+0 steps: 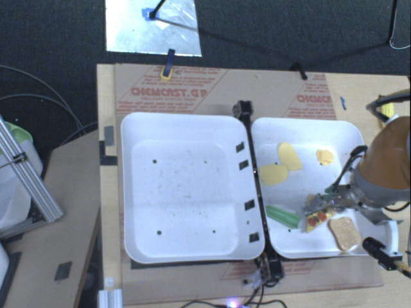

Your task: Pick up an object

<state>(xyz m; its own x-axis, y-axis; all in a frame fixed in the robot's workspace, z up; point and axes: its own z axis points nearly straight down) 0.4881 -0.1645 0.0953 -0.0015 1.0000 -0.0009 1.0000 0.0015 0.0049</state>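
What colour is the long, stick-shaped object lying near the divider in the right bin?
Green; the long stick-shaped object shows best in the camera view.

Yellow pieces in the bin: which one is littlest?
The small yellow piece toward the right bin's far right side. The other two yellow pieces are bigger, lying together by the divider.

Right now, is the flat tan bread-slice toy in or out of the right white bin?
In: the flat tan bread-slice toy lies on the right white bin floor, near its front right corner.
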